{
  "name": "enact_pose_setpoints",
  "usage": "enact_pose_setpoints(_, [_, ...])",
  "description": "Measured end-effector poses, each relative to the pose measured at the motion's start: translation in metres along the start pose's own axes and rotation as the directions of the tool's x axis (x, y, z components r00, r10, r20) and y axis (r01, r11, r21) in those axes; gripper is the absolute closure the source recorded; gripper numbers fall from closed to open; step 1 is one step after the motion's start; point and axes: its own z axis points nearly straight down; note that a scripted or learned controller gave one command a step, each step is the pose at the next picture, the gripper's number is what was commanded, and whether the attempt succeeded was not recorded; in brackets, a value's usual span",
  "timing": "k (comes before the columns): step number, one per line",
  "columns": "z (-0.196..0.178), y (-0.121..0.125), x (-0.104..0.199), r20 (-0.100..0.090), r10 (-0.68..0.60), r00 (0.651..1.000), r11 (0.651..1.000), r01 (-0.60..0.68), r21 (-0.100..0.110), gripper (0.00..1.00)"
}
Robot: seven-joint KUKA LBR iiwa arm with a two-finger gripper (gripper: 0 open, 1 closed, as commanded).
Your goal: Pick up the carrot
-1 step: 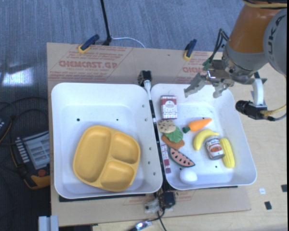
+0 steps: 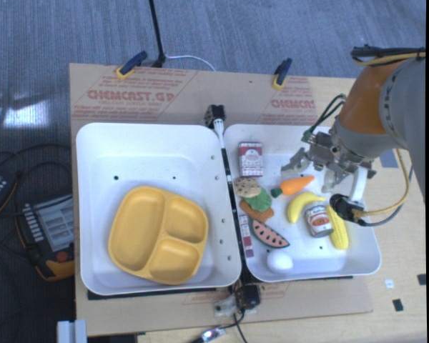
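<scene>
A: What've I got, big to small?

B: Left bin (image 2: pixel 93 191) w/ yellow tray (image 2: pixel 157 233) near its front edge. Right bin (image 2: pixel 361 263): arm's gripper (image 2: pixel 320 168) over the back-right part.

A: Fingers?

B: I see them spread, nothing btwn. Carrot (image 2: pixel 296 186) lies mid-bin, just in front of them, beside the banana (image 2: pixel 297 207). Can (image 2: pixel 319 220) right of that.

I read red "CHEMCAST GP" print on the brown board (image 2: pixel 139 91) behind the left bin (image 2: pixel 93 163); other labels unreadable.
</scene>
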Motion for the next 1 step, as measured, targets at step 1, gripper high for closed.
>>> enact_pose_setpoints(1, [0.0642, -0.009, -0.0032, -0.004, 0.004, 1.0, 1.0, -0.004, -0.018, 0.0])
